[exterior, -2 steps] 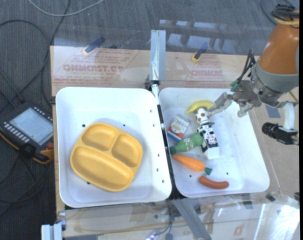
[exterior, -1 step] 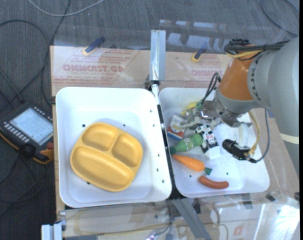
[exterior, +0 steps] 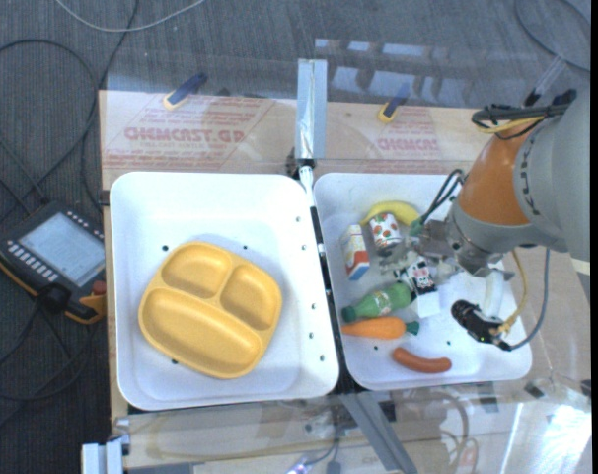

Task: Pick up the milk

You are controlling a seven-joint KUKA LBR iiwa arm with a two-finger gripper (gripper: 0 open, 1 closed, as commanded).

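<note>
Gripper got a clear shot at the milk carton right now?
Probably yes. The milk carton lies uncovered near the right bin's left wall; the gripper hovers just right of it, though the can crowds it.

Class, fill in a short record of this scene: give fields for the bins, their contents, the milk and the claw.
left bin: yellow divided tray
right bin: milk carton, can, green bottle, carrot, sausage
milk position: near the right bin's left wall, lying apart from the claw
claw: low over the right bin's middle, by the bottle's end

Divided tray point(exterior: 210, 308) in left bin point(exterior: 131, 265), milk point(exterior: 355, 252), bottle point(exterior: 377, 303), carrot point(exterior: 374, 330), sausage point(exterior: 422, 361) in right bin point(exterior: 516, 363)
</note>
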